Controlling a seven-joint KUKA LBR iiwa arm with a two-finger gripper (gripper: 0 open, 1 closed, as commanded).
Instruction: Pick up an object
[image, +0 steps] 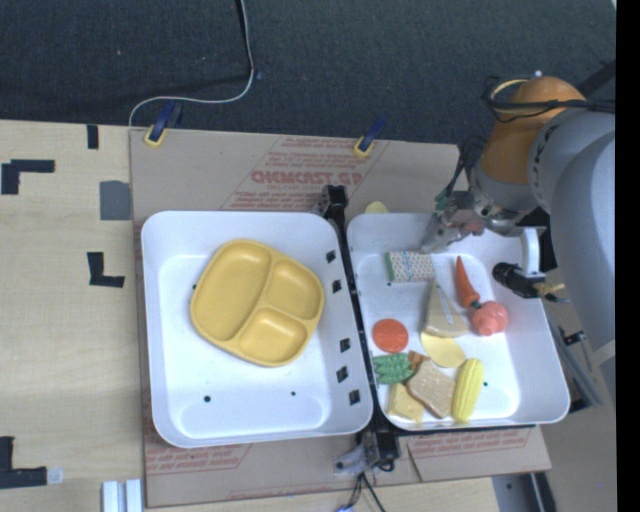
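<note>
The right bin (530, 385) holds several toy foods. Among them are a speckled green-and-white block (410, 266), an orange carrot (466, 283), a pink round fruit (490, 318), a pale cheese wedge (443, 312), a red tomato slice (390, 334), a green leaf (393, 368), a bread slice (432, 388) and a corn cob (467, 388). My gripper (443, 230) hangs over the bin's far edge, just up and right of the speckled block. Nothing shows in its grasp.
The left bin (180, 400) holds a yellow divided plate (258, 300). A black divider with clips (345, 300) runs between the bins. A small yellow piece (375, 209) lies at the right bin's far rim. The grey arm (575, 200) fills the right side.
</note>
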